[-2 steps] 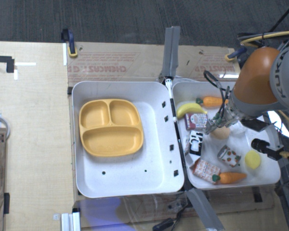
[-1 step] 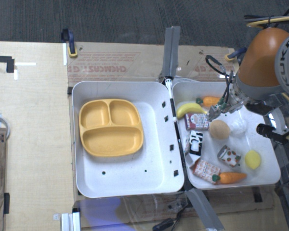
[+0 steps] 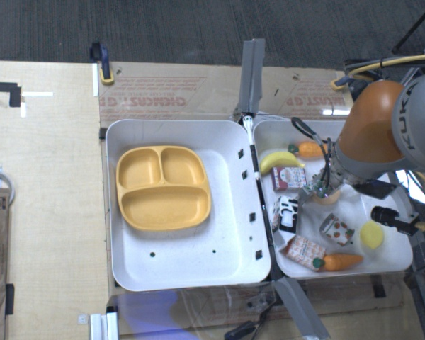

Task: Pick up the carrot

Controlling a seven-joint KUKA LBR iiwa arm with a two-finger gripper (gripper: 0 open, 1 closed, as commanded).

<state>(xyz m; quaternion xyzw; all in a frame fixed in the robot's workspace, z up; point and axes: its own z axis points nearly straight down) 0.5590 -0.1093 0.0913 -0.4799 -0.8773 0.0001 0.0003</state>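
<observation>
Gripper [image 3: 320, 188] state cannot be told: it hangs under the orange wrist band at the centre right of the frame, over the middle of the right bin [image 3: 400, 264], and the wrist hides how it is set. Nothing is visibly held. Two orange, carrot-like things lie in that bin. One, the carrot [image 3: 338, 262], rests along the bin's lower edge at the lower right of the frame, touching a small printed packet [image 3: 304, 250]. The other orange piece [image 3: 310, 149] sits at the bin's upper edge, just right of the banana [image 3: 280, 161] and partly behind the arm; whether it is a second carrot is hard to say. A yellow lemon-like ball [image 3: 372, 236] lies further right, and a yellow divided plate [image 3: 163, 188] sits in the left bin [image 3: 198, 271]. By my reading the task is at the approach step, with no grasp made. The next move calls for shifting down-frame over the carrot, aligning across its narrow width, and descending clear of the packet.
</observation>
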